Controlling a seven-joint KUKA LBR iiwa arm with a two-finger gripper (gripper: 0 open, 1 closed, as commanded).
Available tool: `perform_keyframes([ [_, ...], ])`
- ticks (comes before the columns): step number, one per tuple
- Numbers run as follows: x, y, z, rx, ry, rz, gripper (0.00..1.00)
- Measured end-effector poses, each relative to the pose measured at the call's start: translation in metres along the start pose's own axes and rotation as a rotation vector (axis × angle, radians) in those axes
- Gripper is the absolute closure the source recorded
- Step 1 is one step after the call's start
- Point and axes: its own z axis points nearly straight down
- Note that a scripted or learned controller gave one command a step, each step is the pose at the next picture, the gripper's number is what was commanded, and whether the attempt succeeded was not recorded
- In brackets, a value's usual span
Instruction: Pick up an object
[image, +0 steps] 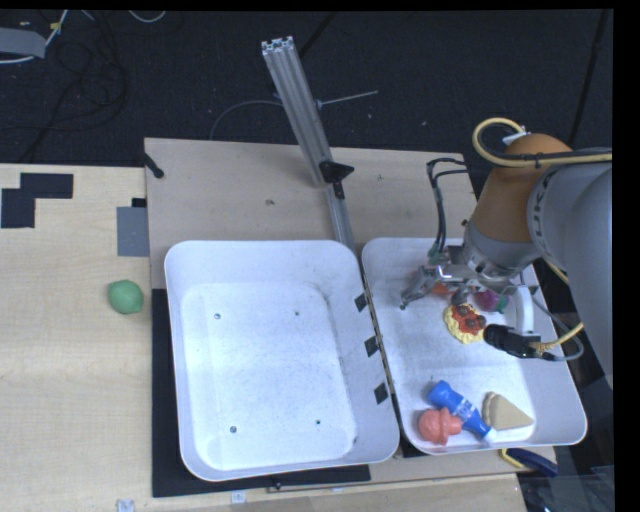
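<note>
gripper (452, 282) low in right bin (410, 400) | finger state: cannot tell | yellow-red toy (464, 323) just below-right of it | blue toy (457, 403), red toy (437, 426), tan wedge (505, 412) well apart, near front edge

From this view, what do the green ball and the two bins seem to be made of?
Green ball: looks like soft foam or rubber, matte, with no shine; I cannot tell which. Left bin and right bin: probably thin moulded plastic, smooth white with rounded rims and a faint sheen.
</note>
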Motion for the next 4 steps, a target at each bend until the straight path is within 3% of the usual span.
perform_keyframes([
  [1, 0.0, 0.0, 0.003, -0.006, -0.001, 0.0, 0.0],
  [2, 0.0, 0.0, -0.006, -0.005, -0.001, 0.001, 1.0],
  [4, -0.012, -0.008, -0.1, -0.009, -0.001, 0.001, 1.0],
])
